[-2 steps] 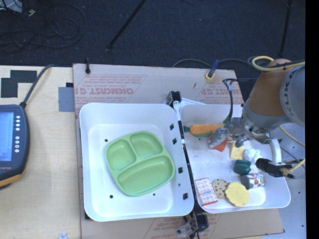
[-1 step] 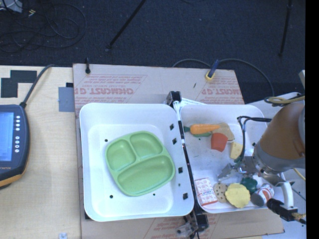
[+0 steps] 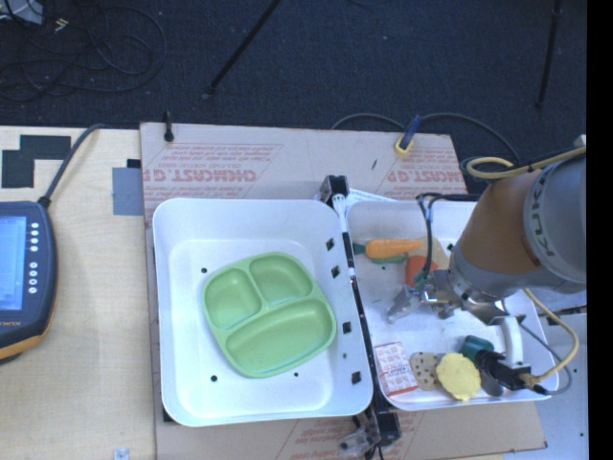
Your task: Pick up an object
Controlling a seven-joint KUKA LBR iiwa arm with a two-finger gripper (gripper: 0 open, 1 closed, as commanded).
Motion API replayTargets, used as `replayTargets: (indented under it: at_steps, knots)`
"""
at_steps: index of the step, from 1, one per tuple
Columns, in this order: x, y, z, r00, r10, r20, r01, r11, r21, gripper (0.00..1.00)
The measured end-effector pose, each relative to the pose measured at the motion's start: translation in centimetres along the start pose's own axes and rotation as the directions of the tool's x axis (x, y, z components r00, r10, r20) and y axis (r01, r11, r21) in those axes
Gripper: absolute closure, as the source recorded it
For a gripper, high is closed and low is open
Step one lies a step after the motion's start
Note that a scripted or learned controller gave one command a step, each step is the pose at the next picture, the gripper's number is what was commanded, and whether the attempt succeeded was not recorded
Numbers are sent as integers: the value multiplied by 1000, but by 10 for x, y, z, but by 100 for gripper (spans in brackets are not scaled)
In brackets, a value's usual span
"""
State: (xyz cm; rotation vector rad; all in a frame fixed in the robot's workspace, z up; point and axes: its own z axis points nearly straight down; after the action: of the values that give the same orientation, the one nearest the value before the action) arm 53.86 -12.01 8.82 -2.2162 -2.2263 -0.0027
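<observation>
We look down on a pale wooden bench (image 3: pixel 86 372) with a cardboard sheet (image 3: pixel 239 166) under two white bins; beyond it, across the top of the frame, lies dark floor (image 3: pixel 287 56) strewn with cables. A handheld screen (image 3: pixel 19 266) sits at the left edge. The left bin (image 3: pixel 182 391) holds a green plate (image 3: pixel 270 312) with bare white floor all round it. In the right bin (image 3: pixel 421 335), a carrot (image 3: pixel 393 248) and a red piece (image 3: pixel 414 266) lie near the upper rim, while a card (image 3: pixel 393 367), a cookie (image 3: pixel 423 364) and a yellow lump (image 3: pixel 458 377) line the lower rim. The gripper (image 3: pixel 410 303) hangs over the bare strip between these groups, just below the red piece; we cannot tell whether it is spread or closed, and nothing shows in its grasp. The arm (image 3: pixel 517 228) covers the bin's right side.
</observation>
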Motion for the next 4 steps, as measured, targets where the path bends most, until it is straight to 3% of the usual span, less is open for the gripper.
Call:
replayTargets:
  at_steps: [1, 2, 3, 4]
  knots:
    - [-1, 49, 0, 1000, 3, 1, -3, 1000, -1, 0]
    - [-1, 47, -10, 1000, 7, -3, -7, 1000, 4, 100]
    - [-1, 47, -10, 1000, 8, -3, -8, 1000, 4, 0]
    - [29, 107, 1, 1000, 0, 1, 0, 1000, 0, 0]
